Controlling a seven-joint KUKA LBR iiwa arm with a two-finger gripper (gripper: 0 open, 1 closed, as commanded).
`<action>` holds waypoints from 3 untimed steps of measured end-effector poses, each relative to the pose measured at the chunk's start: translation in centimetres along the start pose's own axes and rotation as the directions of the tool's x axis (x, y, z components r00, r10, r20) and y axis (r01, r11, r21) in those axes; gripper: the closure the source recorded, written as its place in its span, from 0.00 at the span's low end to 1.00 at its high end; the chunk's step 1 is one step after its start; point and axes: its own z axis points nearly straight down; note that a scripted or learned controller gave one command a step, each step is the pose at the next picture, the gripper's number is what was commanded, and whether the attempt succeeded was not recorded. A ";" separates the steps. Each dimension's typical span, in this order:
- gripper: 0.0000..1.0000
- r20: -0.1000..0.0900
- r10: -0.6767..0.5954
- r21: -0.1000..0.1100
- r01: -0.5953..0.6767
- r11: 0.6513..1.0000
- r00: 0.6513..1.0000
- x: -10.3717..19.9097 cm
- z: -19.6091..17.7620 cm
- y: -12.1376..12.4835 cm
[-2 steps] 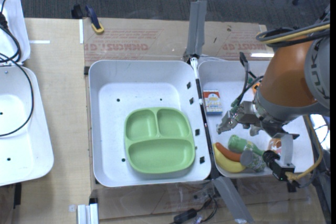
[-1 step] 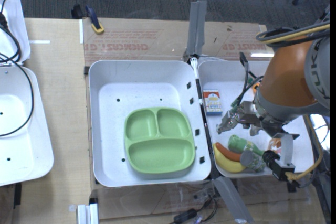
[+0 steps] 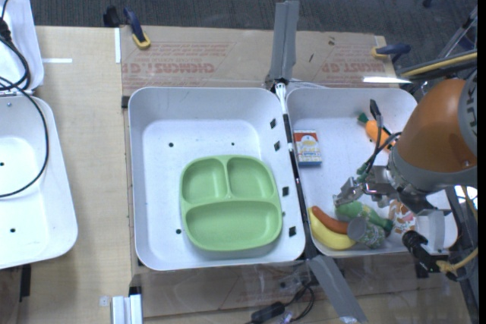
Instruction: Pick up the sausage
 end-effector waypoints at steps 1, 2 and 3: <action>0.00 -0.001 -0.069 -0.001 0.069 0.998 0.998 0.4 1.6 0.0; 0.00 0.001 0.031 -0.003 -0.031 1.000 1.000 0.9 1.7 8.2; 0.00 0.002 0.124 -0.004 -0.124 0.992 0.992 -2.2 3.0 18.4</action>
